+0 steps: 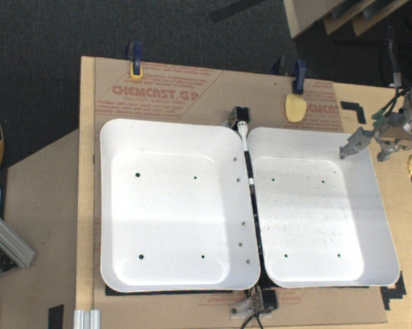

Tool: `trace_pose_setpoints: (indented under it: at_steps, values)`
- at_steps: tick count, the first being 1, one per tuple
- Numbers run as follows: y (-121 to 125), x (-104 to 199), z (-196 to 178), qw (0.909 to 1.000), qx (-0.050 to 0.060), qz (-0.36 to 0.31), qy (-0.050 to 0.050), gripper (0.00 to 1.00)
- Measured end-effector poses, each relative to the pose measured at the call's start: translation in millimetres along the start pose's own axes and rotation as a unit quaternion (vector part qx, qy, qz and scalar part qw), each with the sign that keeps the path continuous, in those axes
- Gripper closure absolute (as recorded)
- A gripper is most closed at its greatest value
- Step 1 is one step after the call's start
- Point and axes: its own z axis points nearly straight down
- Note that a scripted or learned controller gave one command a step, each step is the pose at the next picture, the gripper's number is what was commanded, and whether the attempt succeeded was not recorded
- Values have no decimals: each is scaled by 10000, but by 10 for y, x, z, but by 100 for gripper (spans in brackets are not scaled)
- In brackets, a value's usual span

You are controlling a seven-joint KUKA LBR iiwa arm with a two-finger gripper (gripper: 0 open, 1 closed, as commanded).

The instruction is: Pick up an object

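We saw two shallow white bins side by side on the counter (pixel 181 320). The left bin (pixel 120 189) and the right bin (pixel 370 228) each showed bare white floor with a few small dark dots, and we could make out no loose object to pick up in either one. A brown board (pixel 162 87) with red print lay beneath them, held by two blue clamps (pixel 135 55) along its far edge. A yellowish piece (pixel 295 107) sat on the board just behind the right bin. The gripper (pixel 368 145) hung over that bin's far right corner; its jaws looked spread, with nothing between them.
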Motion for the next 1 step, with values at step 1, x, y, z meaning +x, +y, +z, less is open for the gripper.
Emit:
trace_pose_setpoints:
  at_steps: [1]
  values:
    - [413,14,-2450,10000,-90,-15,-37,0]
